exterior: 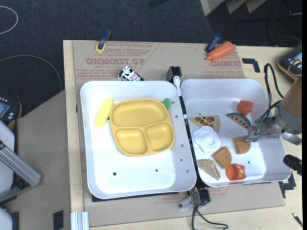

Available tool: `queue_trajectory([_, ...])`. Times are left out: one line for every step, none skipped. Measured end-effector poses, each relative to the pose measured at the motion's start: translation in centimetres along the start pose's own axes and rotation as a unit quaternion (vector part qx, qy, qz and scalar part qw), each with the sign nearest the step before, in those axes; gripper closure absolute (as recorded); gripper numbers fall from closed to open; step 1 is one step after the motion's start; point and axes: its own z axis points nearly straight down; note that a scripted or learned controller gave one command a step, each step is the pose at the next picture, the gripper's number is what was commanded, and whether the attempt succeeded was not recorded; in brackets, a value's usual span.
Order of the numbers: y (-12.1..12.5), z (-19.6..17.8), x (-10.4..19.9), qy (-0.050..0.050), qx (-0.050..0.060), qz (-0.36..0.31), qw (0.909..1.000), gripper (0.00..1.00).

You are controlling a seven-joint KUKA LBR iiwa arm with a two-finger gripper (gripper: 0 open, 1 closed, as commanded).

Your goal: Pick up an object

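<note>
In the right bin (225, 87), near its right wall, the claw (250, 137) sits low just above a small tan waffle (242, 145); whether its fingers are apart or together cannot be told. The waffle is squarish, ridged, tilted a little. Close around it lie a watermelon slice (238, 120) with its long axis slanting down to the right, a red tomato (244, 107), a larger tan cracker (222, 157), a red strawberry (235, 172), a bread wedge (209, 168), a white fried egg (206, 139) and a pizza slice (206, 121). The left bin (96, 162) holds a yellow three-part tray (141, 126), a corn cob (103, 112) lying steeply beside it, and a green bit (167, 102). On the tabletop (76, 61) beyond the bins lies an orange carrot (220, 51).
</note>
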Motion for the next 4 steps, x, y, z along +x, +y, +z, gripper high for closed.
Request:
queue_trajectory([-0.1, -6.4, 0.1, -0.003, 0.002, 0.001, 1.0000, 1.00])
queue_trajectory([0.1, -11.8, 0.0, -0.003, 0.001, 0.000, 1.0000, 1.00])
queue_trajectory([1.5, -11.2, 5.6, 0.000, 0.006, -0.001, 1.0000, 1.00])
queue_trajectory([1.1, -12.6, 10.8, 0.000, 0.006, -0.002, 1.0000, 1.00])
